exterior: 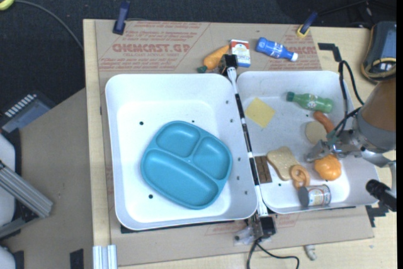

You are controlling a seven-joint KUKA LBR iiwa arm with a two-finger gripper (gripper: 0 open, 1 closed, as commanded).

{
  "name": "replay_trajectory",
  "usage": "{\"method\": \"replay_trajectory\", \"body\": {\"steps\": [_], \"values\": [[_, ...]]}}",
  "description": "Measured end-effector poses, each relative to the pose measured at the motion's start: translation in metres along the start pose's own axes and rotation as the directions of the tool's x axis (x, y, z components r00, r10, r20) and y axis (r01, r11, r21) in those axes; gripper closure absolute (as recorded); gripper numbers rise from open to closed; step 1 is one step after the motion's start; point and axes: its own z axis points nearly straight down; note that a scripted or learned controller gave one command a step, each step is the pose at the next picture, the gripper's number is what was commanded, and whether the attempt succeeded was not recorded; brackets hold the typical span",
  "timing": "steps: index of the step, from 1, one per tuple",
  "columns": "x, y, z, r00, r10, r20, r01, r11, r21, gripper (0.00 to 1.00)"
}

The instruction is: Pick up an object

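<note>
Reaching into the right bin (277,82), the pincer (324,151) hangs just above the orange fruit (327,168) resting on the bin floor, its grip state unreadable, so lifting seems not yet done.

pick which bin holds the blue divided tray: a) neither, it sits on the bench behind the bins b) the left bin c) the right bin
b: the blue divided tray lies flat inside the left bin, while the right bin holds small items such as the green bottle and the orange.
</note>
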Motion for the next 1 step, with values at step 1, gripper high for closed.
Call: {"method": "replay_trajectory", "body": {"steps": [1], "values": [[0.0541,0.0581,-0.0179,1.000,-0.003,-0.001,0.003,1.000,0.000,1.00]]}}
